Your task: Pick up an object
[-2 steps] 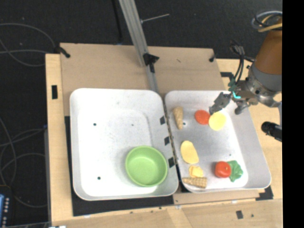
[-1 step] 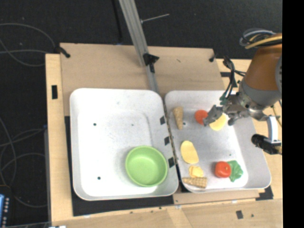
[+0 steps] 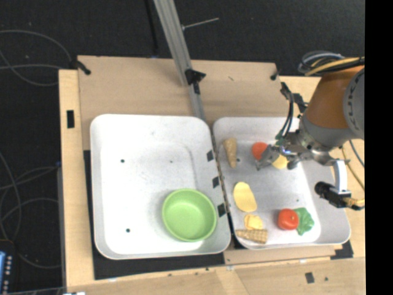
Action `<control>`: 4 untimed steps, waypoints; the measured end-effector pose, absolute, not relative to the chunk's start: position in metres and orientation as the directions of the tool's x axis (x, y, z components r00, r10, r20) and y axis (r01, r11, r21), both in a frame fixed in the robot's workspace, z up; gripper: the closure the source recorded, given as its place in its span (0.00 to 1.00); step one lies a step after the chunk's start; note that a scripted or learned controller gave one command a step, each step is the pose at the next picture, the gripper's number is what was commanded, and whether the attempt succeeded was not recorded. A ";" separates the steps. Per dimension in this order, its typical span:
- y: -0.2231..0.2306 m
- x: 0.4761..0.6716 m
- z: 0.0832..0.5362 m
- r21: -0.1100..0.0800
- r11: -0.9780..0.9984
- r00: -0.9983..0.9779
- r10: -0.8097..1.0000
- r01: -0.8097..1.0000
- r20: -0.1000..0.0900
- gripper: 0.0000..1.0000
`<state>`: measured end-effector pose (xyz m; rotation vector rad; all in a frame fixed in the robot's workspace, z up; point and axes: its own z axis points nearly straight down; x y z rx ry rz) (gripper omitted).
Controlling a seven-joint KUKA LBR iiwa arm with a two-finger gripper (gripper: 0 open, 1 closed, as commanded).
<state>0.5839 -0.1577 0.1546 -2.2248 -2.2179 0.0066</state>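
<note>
Nearest you, in the right bin point(image 3: 319, 238), lie a waffle piece point(image 3: 253, 235), a tomato point(image 3: 287, 219) with green leaf and a yellow oval point(image 3: 244, 196). Farther back, the gripper point(image 3: 274, 157) hangs among a red piece point(image 3: 260, 149), a yellow piece point(image 3: 280, 162) (half hidden) and a cone point(image 3: 230, 151); finger state you cannot tell.

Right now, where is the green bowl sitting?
The green bowl sits in the left bin, in its near right corner, beside the divider between the two bins and across it from the yellow piece.
</note>
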 end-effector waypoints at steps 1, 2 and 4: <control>-0.160 0.583 0.102 -0.004 -0.003 0.003 1.000 1.000 -0.003 0.00; -0.159 0.584 0.116 0.002 -0.008 0.008 1.000 1.000 0.000 1.00; -0.155 0.584 0.204 0.005 0.003 -0.003 1.000 1.000 0.000 1.00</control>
